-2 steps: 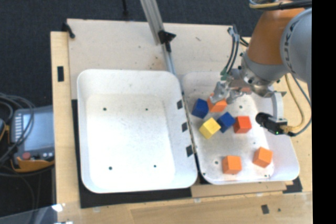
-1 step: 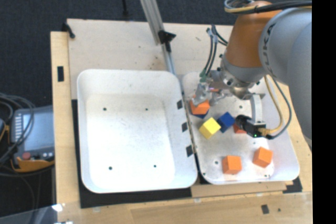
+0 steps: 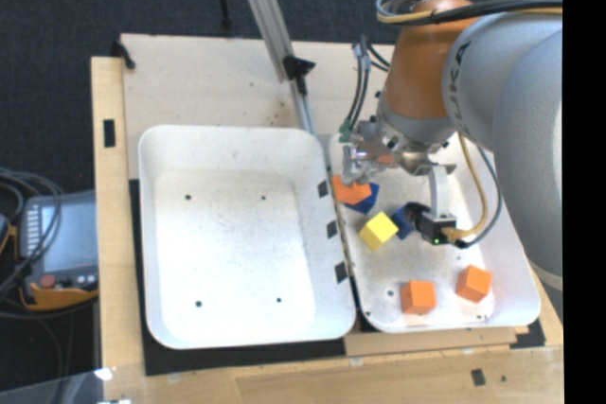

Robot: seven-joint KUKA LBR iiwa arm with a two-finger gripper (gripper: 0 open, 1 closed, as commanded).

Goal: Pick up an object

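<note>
The arm (image 3: 473, 80) reaches in from the right and hangs over the right bin (image 3: 502, 312), its orange band sitting just above the wrist. The pincer (image 3: 355, 173) points down at the near-left part of that bin, close to the wall shared with the left bin (image 3: 237, 232). Its metal tip sits directly above an orange block (image 3: 352, 194), and the two look to be touching or nearly so, but the wrist and cabling crowd the spot and the view is too coarse to settle it. Whether the pincer is spread or pressed together cannot be told from this angle, and nothing can be seen clearly pinched in it.

A blue piece (image 3: 367, 197) lies right against the orange block on its right side, partly tucked under it. A yellow cube (image 3: 379, 230) rests just below and to the right of these, tilted on the bin floor. Beside the yellow cube, a dark blue object (image 3: 409, 220) lies near a small black unit (image 3: 437, 228) with a green light that hangs off the arm's cable. Two more orange cubes sit well apart from the pincer near the front edge of the right bin: one (image 3: 418, 296) at the middle, another (image 3: 474, 283) further right. Both bins rest on the pale wooden table (image 3: 109, 203).
</note>
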